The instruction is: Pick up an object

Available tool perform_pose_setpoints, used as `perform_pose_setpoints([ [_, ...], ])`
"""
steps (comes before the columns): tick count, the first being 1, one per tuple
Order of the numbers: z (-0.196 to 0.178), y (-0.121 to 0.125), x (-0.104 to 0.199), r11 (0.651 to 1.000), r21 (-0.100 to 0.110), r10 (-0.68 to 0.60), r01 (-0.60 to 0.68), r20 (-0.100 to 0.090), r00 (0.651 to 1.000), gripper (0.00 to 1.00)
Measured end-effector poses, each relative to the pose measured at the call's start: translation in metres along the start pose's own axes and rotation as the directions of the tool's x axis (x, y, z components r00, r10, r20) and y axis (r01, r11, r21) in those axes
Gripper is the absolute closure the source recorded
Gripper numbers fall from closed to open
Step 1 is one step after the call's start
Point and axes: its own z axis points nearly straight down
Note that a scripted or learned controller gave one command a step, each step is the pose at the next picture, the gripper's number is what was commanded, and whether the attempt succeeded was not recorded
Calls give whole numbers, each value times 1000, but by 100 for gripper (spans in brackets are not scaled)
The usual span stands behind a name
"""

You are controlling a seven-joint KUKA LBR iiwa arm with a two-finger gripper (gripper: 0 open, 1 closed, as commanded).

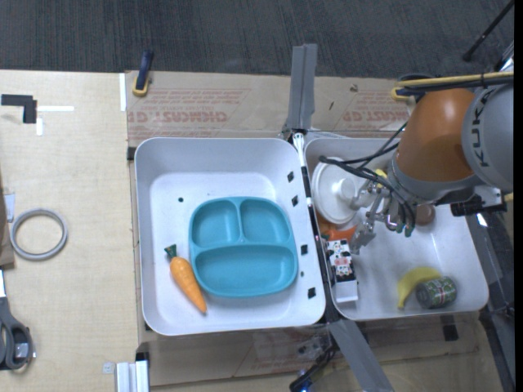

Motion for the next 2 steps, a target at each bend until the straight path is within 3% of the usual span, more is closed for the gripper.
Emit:
perform_pose_setpoints([
  [1, -1, -1, 6, 997, 1, -76, 76, 3, 997, 0],
  [2, 0, 0, -19, 997, 1, -79, 79, -1, 997, 0],
])
